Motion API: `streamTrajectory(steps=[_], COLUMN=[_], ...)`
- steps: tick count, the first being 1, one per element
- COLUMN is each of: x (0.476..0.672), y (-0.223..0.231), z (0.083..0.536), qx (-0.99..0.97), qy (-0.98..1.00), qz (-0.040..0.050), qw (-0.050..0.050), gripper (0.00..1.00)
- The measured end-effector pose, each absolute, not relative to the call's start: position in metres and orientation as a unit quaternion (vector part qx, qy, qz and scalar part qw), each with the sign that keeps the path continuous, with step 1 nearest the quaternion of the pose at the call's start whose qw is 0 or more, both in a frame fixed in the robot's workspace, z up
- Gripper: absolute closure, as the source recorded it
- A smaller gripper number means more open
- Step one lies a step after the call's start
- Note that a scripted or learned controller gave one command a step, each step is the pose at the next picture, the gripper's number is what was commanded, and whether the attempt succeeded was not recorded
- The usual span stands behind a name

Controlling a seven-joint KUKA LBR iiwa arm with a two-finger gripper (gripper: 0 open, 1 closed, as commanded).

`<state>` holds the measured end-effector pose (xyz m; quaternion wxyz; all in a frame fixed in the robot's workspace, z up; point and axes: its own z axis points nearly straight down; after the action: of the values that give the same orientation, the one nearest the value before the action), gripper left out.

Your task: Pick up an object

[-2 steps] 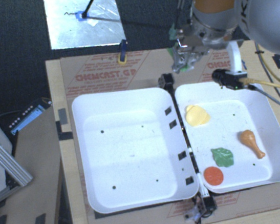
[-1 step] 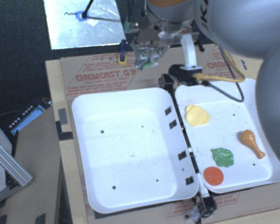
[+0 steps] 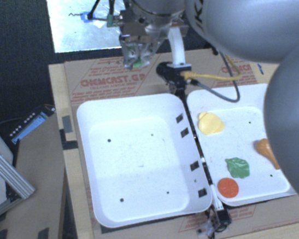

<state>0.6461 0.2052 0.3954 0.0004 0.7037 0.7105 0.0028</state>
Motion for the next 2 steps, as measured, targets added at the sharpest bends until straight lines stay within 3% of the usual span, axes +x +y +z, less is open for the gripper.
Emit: streamTrajectory(steps=[1,2], x=[0.623,0.647], y=[0.236,0.234], z=[0.430,0.453], qx=[0.705,0.705], qy=[0.710,0.709], qz=[0.0023,0.0023], qw=[0.001,0.001], gripper=[1.00,1.00])
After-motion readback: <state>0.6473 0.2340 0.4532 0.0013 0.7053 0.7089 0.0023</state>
